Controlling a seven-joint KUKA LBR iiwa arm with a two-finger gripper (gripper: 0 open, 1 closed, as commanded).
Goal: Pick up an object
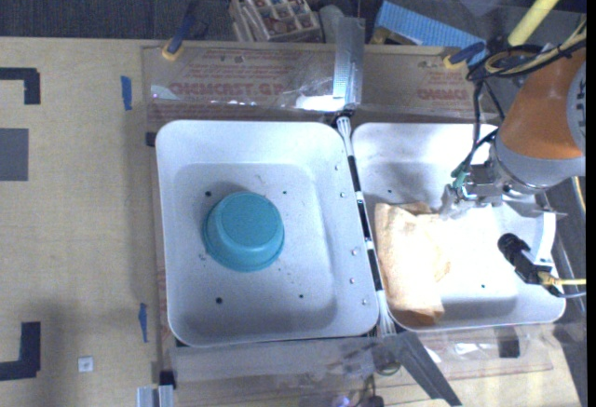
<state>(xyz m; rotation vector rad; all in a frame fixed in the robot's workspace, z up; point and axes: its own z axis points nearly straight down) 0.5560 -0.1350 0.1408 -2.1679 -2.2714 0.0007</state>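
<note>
From the fixed overhead camera, looking down at a slant: two shallow white bins side by side on a wooden bench point(74, 237), left bin point(177, 154) and right bin point(400, 149) touching along a shared middle edge. In the left bin, a teal bowl point(244, 230) turned upside down, resting left of that bin's centre, well apart from every wall. In the right bin, a tan cloth point(413, 261) spread flat along the left side, its left edge close against the wall next to the divider, its lower end reaching toward the near wall. Reaching in from the right, the grey arm point(531, 163) with its orange band point(551, 112) above the wrist, dark cables looping around it. Over the right bin, the gripper point(453, 202) low at the upper right corner of the cloth, touching or just above it; cannot tell whether open or closed, nor whether any cloth caught there. Beyond the bins, a strip of brown cardboard point(242, 84) with red lettering and clear plastic film, then boxes and clutter on the dark floor. On the bench at left, black corner marks and small blue tape pieces
</note>
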